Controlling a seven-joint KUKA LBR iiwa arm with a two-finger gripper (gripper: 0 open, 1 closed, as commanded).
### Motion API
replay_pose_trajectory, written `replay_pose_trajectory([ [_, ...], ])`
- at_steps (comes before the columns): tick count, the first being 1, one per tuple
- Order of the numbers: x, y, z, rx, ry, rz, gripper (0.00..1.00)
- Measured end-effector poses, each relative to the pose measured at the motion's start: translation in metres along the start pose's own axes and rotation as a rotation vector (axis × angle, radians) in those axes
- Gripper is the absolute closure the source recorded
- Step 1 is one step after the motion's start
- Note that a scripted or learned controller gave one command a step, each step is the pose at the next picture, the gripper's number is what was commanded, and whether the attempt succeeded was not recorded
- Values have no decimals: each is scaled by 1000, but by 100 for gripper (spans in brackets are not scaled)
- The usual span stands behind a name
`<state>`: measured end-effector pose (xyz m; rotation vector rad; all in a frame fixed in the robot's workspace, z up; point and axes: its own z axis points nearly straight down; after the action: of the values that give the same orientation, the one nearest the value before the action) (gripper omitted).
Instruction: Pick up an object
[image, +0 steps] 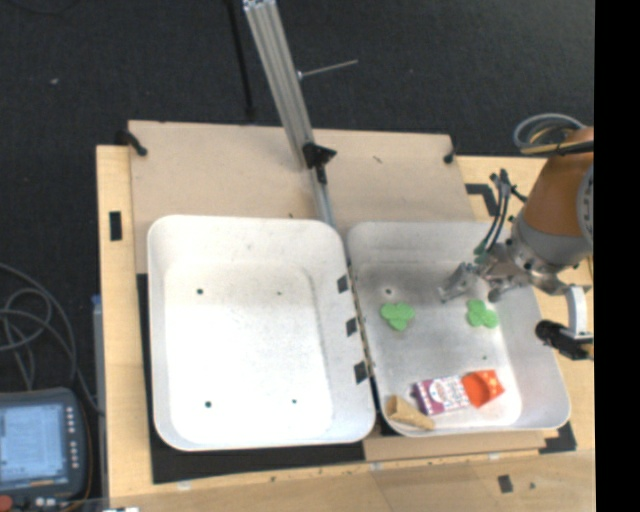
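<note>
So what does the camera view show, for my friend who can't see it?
A grey robot arm with an orange band reaches over the right white bin, its gripper above two small green shapes. A purple-and-orange carton lies near the front beside a small tan piece.

2 green bits (398, 316), carton (456, 392), R bin

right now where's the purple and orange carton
The carton lies on its side near the right bin's front edge, below both green pieces, beside a tan scrap.
</note>
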<state>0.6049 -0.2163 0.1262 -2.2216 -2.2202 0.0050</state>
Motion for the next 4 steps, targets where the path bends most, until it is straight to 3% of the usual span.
replay_pose_trajectory([
  [1, -1, 2, -15, -9, -1, 2, 100],
  [3, -4, -6, -111, -10, -1, -4, 100],
  [4, -6, -5, -142, -8, 0, -4, 100],
])
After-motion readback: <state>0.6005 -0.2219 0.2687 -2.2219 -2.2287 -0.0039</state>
